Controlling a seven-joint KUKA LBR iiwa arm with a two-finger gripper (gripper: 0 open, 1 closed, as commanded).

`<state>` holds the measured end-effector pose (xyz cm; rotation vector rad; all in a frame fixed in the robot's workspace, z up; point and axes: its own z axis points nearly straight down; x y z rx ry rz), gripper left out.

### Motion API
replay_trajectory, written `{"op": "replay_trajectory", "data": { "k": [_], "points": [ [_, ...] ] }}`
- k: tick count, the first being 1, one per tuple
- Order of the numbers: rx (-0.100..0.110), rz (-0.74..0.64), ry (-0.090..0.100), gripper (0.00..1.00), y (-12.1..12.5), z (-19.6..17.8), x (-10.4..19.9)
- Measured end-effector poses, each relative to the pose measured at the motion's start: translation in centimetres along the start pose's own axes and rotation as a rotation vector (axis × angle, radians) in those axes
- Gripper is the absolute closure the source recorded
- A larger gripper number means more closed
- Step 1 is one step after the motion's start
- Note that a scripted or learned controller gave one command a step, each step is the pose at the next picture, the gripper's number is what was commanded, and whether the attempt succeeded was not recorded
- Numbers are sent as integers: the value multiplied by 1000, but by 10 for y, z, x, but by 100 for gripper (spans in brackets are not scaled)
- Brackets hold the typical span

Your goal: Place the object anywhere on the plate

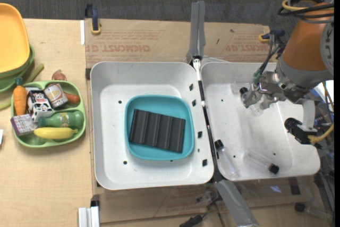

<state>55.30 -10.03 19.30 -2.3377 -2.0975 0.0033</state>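
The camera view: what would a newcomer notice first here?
First, the square teal plate in the left white bin, with a dark ribbed rectangular block lying on it. Next, the grey arm with its orange band, its tool low over the right white bin.

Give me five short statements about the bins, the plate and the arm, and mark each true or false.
1. The teal plate lies in the left bin. True.
2. A dark ridged object lies on the plate. True.
3. The gripper is above the left bin. False: it is over the right bin.
4. The green tray of toy food sits inside the right bin. False: it sits on the wooden bench, left of both bins.
5. A yellow banana lies in the green tray. True.
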Motion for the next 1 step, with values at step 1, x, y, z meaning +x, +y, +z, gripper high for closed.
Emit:
{"op": "replay_trajectory", "data": {
  "k": [1],
  "points": [
    [0, 0, 0, 0, 0, 0, 0]
  ]
}}
